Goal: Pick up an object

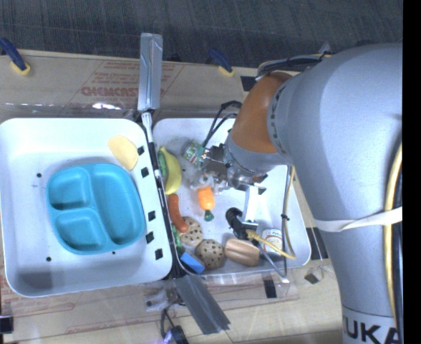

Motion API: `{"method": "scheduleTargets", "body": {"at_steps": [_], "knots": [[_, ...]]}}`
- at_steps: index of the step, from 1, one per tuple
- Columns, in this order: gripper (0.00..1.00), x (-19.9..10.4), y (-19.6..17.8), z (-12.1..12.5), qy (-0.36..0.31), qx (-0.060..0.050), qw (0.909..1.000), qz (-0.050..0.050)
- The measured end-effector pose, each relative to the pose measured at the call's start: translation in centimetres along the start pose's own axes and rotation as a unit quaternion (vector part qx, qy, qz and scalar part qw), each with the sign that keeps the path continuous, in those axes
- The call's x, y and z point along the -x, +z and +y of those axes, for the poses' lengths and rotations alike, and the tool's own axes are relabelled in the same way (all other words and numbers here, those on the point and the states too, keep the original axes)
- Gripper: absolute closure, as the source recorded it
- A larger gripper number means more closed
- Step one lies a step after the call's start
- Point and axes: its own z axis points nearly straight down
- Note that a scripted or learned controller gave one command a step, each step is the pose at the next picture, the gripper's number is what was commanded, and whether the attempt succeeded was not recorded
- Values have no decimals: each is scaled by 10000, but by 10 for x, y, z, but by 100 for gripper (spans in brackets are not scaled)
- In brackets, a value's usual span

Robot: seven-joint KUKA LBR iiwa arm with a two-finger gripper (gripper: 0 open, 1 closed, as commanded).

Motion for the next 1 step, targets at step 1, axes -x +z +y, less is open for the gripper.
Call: {"method": "scheduleTargets", "body": {"at_steps": [1], "knots": [[100, -14, -182, 30, 620, 83, 9980, 12]]}}
